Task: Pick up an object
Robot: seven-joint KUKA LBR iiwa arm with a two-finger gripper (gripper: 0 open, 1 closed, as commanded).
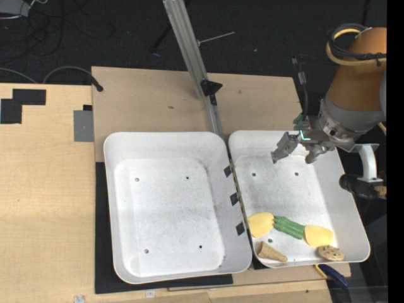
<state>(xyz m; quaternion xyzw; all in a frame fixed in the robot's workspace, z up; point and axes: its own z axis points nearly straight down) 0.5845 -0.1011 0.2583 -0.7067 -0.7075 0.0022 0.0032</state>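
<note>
Hovering over the far end of the right bin [350, 232]: gripper [298, 149], fingers spread, nothing between them; well apart from anything worth grabbing. Down at the near end of that bin, bunched together: a yellow piece [260, 223], touching a green piece [289, 226], touching a second yellow piece [319, 235]; probably one toy, corn or some such, hard to call at this size. Just beside them, a cone [272, 252] against the near wall and a cookie [330, 253] by the near right corner.

On handling, a judgement only: all of it looking like small play food, light, likely stiff plastic or foam, nothing fragile; smooth rounded faces apt to slip from a loose pinch. Green middle looking the best hold, narrow enough to straddle, taken across its short width; yellow ends broader and domed, worse. Cone tapered, so likely to squirt out toward the tip; better gripped near the wide end. Cookie flat and low, tucked by the wall; awkward to get under, easy to miss.

Left bin [126, 147] alongside, white like its twin.

No brand, label or writing legible anywhere; speckles on the cookie only.
</note>
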